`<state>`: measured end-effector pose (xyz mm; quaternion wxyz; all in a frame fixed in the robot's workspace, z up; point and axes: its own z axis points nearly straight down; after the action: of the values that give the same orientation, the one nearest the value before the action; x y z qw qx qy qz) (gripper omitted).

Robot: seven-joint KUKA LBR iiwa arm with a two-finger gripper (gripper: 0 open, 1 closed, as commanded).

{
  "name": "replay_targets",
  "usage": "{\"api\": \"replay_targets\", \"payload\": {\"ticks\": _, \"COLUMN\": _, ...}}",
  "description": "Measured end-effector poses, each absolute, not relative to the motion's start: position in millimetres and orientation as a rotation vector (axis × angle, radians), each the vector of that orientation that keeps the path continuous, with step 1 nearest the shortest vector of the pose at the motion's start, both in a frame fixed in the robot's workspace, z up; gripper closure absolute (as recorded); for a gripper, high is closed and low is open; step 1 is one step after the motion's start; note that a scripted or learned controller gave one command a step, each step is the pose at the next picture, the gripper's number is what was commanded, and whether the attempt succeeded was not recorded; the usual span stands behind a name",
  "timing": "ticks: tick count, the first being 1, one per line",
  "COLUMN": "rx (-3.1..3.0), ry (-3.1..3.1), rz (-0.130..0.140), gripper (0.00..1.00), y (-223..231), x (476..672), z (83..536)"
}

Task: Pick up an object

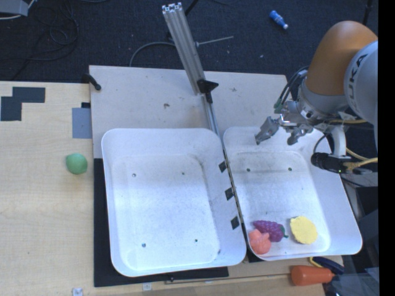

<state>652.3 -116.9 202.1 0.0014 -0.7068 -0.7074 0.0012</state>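
- Down at the near edge, an orange object (311,274) lies on the tabletop just outside the right bin (336,217), beside a scrap of yellow and black.
- Just inside that bin's near end sit three small pieces in a row: an orange-pink piece (260,242) against the left wall, a purple grape-like cluster (270,229) touching it, and a yellow piece (303,230) a little to the right, apart from the purple one.
- And the gripper (279,133) hangs over the far rim of the same bin, fingers spread apart, nothing between them, well away from all three.
- My call: these look like light toy foods, probably rubbery or hollow plastic, not fragile, but small and rounded, so they could squirt out of a pinch.
- Yellow piece looks the best bet. It stands clear of its neighbours and the wall, so fingers can drop either side of its middle. The orange-pink one is crowded by the wall and the grapes.
- Left bin (160,202) is white and speckled, with its wall touching the right bin's along a row of black clips.
- Both rest on a pale board over a light wooden tabletop (37,190), where a green ball (76,163) sits well off to the left.
- Far side: dark carpet, loose cables, a slanting metal rail (185,48), a small blue item (278,20).
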Motion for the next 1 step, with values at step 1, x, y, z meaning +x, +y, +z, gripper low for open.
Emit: {"api": "replay_targets", "payload": {"ticks": 1, "rx": -2.218, "ry": -2.220, "rz": 0.004, "gripper": 0.00, "y": -114.9, "x": 652.2, "z": 159.6}}
